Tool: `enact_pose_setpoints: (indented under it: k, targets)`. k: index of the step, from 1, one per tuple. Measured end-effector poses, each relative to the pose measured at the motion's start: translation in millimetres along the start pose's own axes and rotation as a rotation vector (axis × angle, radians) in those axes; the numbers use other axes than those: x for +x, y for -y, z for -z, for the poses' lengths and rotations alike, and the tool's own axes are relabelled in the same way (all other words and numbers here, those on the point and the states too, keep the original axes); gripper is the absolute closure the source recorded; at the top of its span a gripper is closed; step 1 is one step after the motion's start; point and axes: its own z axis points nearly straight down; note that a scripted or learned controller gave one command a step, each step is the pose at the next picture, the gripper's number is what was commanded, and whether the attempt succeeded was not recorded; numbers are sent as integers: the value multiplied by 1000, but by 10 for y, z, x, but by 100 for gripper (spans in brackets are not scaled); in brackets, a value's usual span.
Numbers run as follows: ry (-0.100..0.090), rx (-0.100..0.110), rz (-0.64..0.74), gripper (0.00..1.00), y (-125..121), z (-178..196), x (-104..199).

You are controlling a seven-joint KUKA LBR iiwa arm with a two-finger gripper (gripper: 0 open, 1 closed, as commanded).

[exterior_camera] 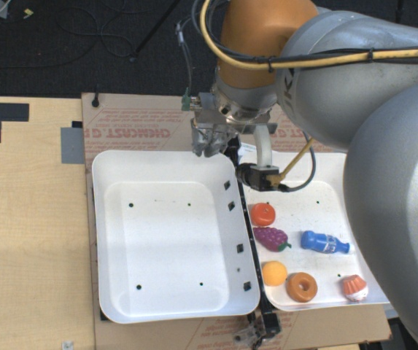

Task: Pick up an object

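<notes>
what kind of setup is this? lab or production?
Likely a research lab grasping rig: two shallow white bins on a cardboard-covered bench, toy items like a donut and blue bottle, and loose cables on the floor behind.

Left bin: floor open across its whole width, free access from above. Right bin: toys crowd the near half: tomato, grapes, blue bottle, orange, donut, strawberry-like piece. Tomato and grapes almost touch; orange and donut just beside each other. Bottle has room on all sides. The arm overhangs the right bin's far and right side. Black clips line the shared wall between bins.
</notes>
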Motion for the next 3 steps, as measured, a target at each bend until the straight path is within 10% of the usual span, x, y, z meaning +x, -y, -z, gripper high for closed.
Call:
enact_pose_setpoints:
  k: [1, 2, 3]
  targets:
    - [0, 2, 0, 100, 224, 308, 541]
    - [0, -9, -1, 100, -92, 1505, 552]
    - [3, 3, -4, 100, 8, 1710, 536]
